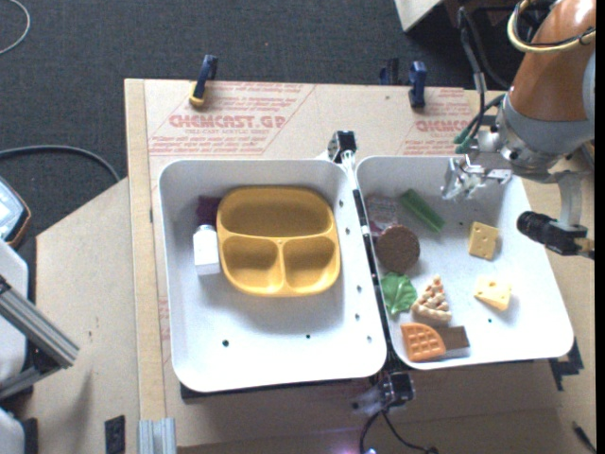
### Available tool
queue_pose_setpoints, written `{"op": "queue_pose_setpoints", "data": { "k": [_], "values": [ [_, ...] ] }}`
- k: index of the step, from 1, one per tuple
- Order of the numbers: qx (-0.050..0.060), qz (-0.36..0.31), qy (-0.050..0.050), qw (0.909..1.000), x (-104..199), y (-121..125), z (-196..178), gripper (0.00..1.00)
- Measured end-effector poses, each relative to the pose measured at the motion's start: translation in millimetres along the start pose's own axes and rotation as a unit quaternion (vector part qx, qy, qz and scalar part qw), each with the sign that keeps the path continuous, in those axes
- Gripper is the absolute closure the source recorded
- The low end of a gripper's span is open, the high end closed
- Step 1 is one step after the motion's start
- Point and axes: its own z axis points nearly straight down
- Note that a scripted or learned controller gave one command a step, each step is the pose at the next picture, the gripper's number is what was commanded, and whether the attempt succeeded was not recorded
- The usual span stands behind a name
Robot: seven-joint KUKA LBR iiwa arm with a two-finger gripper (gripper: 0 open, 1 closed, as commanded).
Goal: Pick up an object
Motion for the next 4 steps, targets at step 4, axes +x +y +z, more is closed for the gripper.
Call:
{"op": "queue_pose_setpoints", "data": {
  "k": [4],
  "values": [
    [-0.001,0.002,-0.001,1.0000,135.5,-63.3,20.0,1.00]
  ]
}}
